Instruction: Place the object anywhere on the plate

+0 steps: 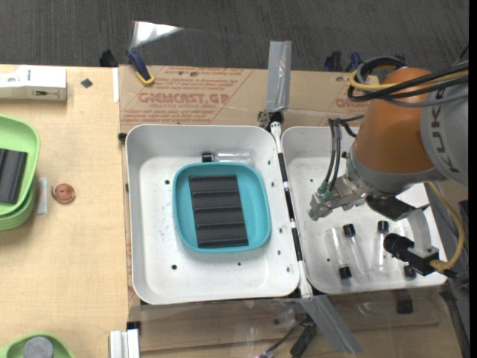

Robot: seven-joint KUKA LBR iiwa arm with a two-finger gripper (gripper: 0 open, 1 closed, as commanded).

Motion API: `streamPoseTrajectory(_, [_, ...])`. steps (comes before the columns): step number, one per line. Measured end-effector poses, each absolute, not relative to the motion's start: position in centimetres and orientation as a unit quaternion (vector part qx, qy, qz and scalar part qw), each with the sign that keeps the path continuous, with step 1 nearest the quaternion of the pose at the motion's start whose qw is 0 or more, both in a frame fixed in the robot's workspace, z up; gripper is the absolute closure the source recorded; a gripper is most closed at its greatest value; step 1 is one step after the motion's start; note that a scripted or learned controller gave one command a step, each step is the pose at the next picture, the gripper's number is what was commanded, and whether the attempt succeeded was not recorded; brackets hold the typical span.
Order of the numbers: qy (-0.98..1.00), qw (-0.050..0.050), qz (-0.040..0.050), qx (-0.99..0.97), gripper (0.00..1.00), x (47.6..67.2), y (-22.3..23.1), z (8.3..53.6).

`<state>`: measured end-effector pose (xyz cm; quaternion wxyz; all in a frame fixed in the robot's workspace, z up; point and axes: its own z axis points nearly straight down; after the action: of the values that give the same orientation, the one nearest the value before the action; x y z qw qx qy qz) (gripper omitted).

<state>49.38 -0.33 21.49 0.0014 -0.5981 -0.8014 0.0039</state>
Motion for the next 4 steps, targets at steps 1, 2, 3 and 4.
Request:
streamPoseTrajectory(1, [-0.801, 0.001, 0.004, -0.598, 0.0, 49.4, -0.3, 21.5])
streamPoseTrajectory(2, [-0.801, 0.002, 0.005, -0.599, 1.0, 49.4, -0.5, 22.3])
streamPoseTrajectory(3, [-0.801, 0.002, 0.005, -0.599, 0.0, 49.4, -0.5, 22.3])
streamPoseTrajectory(4, [-0.8, 0.002, 0.0059, -0.599, 1.0, 49.5, -0.7, 23.1])
